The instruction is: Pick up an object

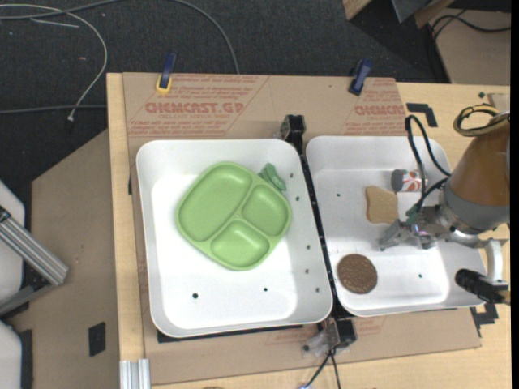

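Right white bin (389,294): tan flat bread-shaped piece (380,205) centre; brown round cookie-like disc (357,273) at 7 o'clock. Tool (399,237) low between them, fingers spread, pinching nothing. Left white bin (162,298): green divided plastic plate (233,215).

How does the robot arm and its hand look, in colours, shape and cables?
The arm is rounded, with an orange-brown band above a grey wrist section. Black cables loop along its left side toward the wrist. The hand is small, grey and metallic, with thin parts spreading outward; a few tiny coloured spots sit near its base.
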{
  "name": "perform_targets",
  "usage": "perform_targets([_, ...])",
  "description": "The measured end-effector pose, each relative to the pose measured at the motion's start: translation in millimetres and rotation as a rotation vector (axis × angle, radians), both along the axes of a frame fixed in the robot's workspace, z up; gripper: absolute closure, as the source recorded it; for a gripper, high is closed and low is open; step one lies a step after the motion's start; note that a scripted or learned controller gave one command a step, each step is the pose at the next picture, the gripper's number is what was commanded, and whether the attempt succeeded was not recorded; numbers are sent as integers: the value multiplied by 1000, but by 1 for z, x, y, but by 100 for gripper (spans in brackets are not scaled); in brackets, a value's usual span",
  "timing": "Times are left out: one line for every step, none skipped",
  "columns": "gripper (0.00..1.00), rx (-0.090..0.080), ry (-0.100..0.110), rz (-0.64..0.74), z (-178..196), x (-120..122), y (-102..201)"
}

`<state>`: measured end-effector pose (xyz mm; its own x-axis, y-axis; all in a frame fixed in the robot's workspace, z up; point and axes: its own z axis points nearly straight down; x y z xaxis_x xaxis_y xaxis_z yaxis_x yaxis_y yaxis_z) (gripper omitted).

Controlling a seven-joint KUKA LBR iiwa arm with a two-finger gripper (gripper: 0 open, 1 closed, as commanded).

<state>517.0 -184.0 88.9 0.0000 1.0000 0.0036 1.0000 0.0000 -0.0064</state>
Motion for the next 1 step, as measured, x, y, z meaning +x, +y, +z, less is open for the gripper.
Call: perform_targets([100,-2,-7,0,14,2,0])
